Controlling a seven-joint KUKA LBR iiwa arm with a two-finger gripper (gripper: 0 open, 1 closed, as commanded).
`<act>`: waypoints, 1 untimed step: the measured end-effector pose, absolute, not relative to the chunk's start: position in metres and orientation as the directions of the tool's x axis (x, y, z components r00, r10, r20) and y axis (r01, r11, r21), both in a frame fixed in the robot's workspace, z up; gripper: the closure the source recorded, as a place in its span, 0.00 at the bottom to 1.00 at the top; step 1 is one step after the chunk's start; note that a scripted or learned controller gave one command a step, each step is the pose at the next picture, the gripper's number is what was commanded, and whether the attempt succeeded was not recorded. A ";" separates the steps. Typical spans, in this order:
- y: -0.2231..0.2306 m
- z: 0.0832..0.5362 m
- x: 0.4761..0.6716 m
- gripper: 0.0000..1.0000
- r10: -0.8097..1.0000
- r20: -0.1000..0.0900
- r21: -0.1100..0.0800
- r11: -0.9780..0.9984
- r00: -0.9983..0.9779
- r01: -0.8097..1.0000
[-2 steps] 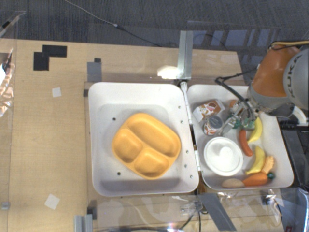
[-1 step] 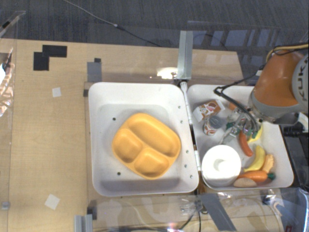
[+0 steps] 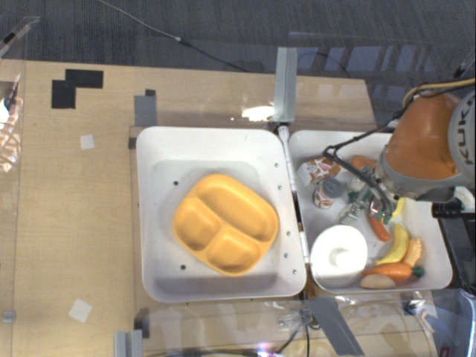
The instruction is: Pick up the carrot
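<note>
Carrot [image 3: 388, 271] is seen lying flat along the near wall of the right bin [image 3: 440, 274], its orange body pointing left and its green end to the right — just below the claw and apart from it. Working from the left, a yellow divided tray [image 3: 226, 223] is found in the left bin [image 3: 149, 199], well to the left of the claw. Nearer, in the right bin, a white cup [image 3: 339, 254] is placed down and to the left of the claw, beside the carrot's tip. A small printed packet [image 3: 322, 172] is set up and to the left of the claw. The claw [image 3: 370, 203] is lowered into the middle of the right bin, with a red-orange piece [image 3: 379, 229] just under it. Whether its fingers are parted or closed cannot be told, and nothing is seen held between them. A banana [image 3: 397, 245] is laid just below and right of the claw, touching the carrot.
</note>
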State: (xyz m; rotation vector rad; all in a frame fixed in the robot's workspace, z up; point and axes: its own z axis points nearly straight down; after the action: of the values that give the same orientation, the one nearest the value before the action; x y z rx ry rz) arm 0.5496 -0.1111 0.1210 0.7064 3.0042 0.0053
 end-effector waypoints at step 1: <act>-0.111 0.147 0.516 0.00 0.487 -0.085 0.027 0.873 -0.869 0.486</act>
State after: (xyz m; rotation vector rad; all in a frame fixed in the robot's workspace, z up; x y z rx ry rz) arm 0.5162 -0.1113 0.1467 0.7689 2.9543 0.0078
